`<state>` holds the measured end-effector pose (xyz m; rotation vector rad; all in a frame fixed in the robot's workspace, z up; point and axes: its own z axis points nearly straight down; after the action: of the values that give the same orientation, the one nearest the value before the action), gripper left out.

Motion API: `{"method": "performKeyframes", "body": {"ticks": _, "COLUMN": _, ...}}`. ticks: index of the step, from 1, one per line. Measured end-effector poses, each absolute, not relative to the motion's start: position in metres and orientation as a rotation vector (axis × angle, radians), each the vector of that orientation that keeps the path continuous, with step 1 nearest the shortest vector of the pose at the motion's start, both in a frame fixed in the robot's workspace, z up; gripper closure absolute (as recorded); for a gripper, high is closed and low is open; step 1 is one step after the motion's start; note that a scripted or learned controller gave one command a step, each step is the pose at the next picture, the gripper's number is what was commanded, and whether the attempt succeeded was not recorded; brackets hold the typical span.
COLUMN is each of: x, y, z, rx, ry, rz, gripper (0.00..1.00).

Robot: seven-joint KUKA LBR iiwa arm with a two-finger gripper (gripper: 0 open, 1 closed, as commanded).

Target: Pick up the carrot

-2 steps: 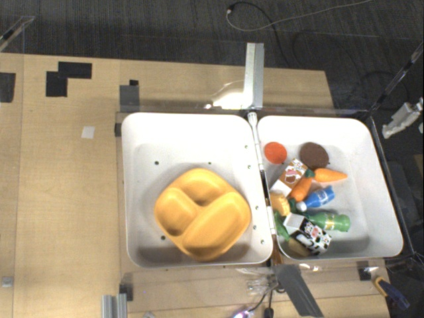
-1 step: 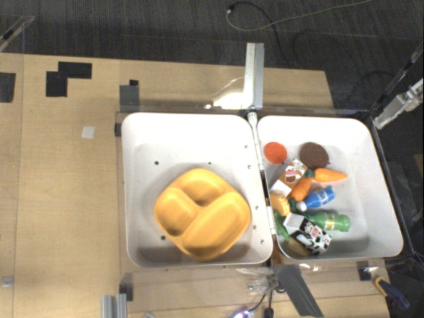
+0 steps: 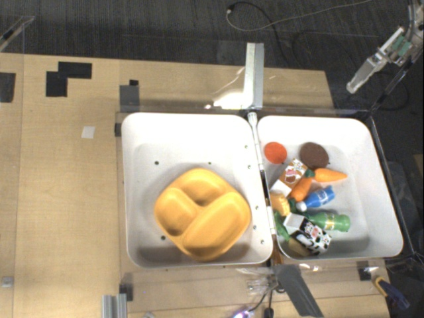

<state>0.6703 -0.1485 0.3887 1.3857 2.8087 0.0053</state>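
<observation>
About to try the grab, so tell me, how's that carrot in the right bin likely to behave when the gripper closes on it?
The carrot looks like smooth moulded plastic, so probably stiff, light and a bit slippery. Its tapered, rounded shape may squirt out or roll. It lies beside the brown round piece and crowded toys, so neighbours may shift.

Pale wooden bench (image 3: 59, 197), dark carpeted floor (image 3: 132, 12)

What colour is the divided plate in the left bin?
Yellow; the plate shows best in the camera view.
</observation>
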Motion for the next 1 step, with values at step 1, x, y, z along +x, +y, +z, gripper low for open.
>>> {"method": "performKeyframes", "body": {"ticks": 1, "x": 0.6642, "y": -0.1104, "z": 0.4384, "rx": 0.876, "ry": 3.004, "rz": 0.004, "gripper": 0.00}}
